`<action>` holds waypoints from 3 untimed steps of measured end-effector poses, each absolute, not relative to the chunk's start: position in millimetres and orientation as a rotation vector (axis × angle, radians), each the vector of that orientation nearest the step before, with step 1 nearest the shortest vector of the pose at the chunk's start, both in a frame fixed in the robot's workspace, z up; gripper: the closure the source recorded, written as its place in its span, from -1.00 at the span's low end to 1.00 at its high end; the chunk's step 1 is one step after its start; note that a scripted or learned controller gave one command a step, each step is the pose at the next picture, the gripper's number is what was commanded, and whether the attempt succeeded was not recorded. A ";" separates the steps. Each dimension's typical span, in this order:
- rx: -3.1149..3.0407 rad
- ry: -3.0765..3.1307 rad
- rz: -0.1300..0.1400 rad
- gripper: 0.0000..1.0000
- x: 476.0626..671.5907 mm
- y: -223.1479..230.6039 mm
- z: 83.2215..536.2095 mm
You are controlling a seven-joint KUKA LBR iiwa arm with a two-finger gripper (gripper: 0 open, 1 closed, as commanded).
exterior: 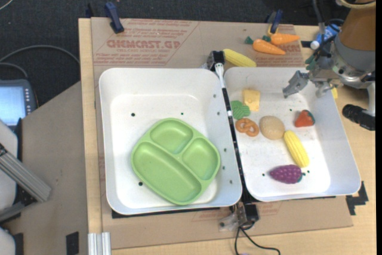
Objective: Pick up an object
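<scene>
Corn cob (pixel 296 148), yellow, unhusked

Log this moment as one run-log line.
arm: over right bin's upper right | tool: above bin floor, nothing seen held | nearest: strawberry | left bin: green tray
</scene>
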State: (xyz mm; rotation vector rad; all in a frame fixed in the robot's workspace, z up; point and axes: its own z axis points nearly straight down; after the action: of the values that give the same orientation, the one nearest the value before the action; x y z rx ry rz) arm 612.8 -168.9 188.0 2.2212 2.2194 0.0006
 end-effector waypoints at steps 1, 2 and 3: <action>2.234 2.223 -0.010 -1.00 570.6 -200.8 88.6; 2.227 2.224 -0.002 -1.00 539.6 -177.5 83.8; 2.222 2.218 0.002 1.00 541.9 -178.7 95.0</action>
State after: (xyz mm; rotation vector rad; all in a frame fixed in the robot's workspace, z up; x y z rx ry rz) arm 541.9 -178.7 95.0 2.2224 2.2180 0.0019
